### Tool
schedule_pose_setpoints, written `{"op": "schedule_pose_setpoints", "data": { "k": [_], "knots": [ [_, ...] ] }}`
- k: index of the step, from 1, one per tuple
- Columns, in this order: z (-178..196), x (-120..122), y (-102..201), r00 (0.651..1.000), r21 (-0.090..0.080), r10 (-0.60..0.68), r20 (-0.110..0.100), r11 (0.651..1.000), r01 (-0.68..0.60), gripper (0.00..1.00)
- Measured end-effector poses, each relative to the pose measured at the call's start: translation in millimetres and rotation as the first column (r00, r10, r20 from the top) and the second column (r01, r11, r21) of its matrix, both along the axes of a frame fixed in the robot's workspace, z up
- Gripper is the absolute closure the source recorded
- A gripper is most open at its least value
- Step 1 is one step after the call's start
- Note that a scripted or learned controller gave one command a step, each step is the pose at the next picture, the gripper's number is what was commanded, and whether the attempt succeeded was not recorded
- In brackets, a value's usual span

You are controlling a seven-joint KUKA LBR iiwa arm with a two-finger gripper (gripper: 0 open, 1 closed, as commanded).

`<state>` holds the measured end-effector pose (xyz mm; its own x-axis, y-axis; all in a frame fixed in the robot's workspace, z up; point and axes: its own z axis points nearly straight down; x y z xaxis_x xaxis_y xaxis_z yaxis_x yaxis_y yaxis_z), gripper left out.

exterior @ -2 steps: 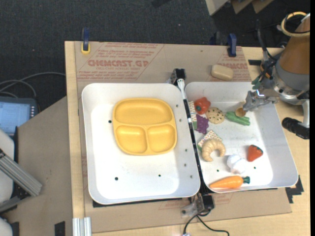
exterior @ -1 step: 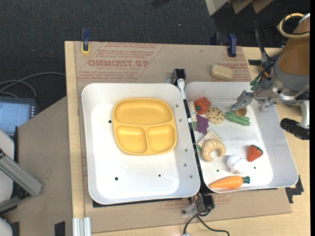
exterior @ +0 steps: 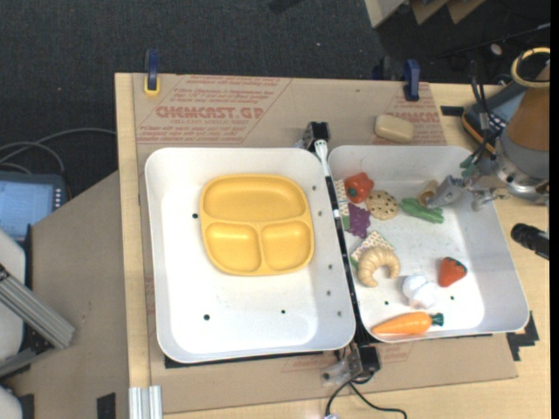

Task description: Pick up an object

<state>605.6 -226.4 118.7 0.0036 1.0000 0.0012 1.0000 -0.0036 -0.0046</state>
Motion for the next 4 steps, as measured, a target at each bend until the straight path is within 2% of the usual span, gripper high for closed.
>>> {"op": "schedule_pose_setpoints", "data": {
  "k": [1,2,3,4],
  "knots": [
    [-34,52,85,1.000,-0.002,0.011,0.009,1.000,-0.011,0.00],
    [-32,58,20,1.000,0.004,0.009,0.005,1.000,-0.009,0.00],
    [-21,59,16,1.000,-0.002,0.006,0.009,1.000,-0.006,1.00],
    [34,42,116,1.000,0.003,0.012,0.006,1.000,-0.012,1.00]
  ]
}}
